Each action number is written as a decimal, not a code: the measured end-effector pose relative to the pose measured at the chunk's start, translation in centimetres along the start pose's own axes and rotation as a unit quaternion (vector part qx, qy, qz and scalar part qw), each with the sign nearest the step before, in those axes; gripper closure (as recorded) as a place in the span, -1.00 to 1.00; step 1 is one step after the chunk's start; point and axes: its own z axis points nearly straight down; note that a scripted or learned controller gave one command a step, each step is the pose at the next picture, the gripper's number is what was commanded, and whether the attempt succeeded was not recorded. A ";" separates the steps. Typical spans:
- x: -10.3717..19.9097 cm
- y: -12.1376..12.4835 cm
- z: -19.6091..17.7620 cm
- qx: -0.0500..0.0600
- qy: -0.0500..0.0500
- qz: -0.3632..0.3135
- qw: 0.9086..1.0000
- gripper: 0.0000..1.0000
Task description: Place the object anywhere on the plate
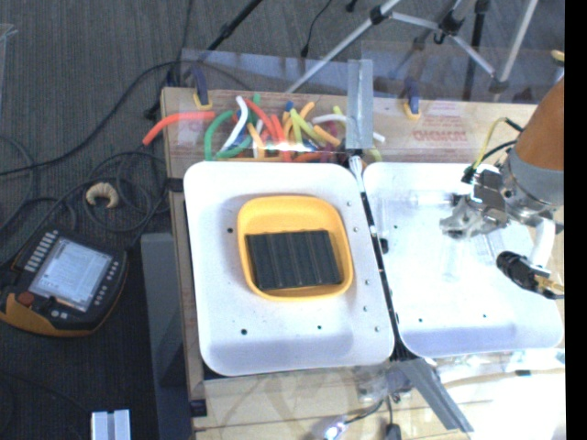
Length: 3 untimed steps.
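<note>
A yellow plate [292,213] sits in the middle of the left white bin [220,328]. A dark grey ridged rectangular slab [293,258] lies flat on the plate and covers most of its inside. My gripper [463,220] hangs over the right white bin [477,324], near that bin's upper right part and well apart from the plate and the slab. The grey arm with its orange band [553,126] reaches in from the right edge.
Coloured tubes [266,128] lie in a tangle behind the left bin on the wooden bench. A black connector [515,268] with cables hangs off the wrist. A metal divider post [361,108] stands between the bins at the back. A teach pendant [64,278] lies on the floor to the left.
</note>
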 end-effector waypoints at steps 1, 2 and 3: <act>0.9 -7.4 3.2 0.002 0.002 -0.085 0.996 1.00; 3.9 -9.0 0.4 -0.001 0.002 -0.207 0.978 1.00; 9.5 -11.2 1.5 -0.001 0.002 -0.312 0.950 1.00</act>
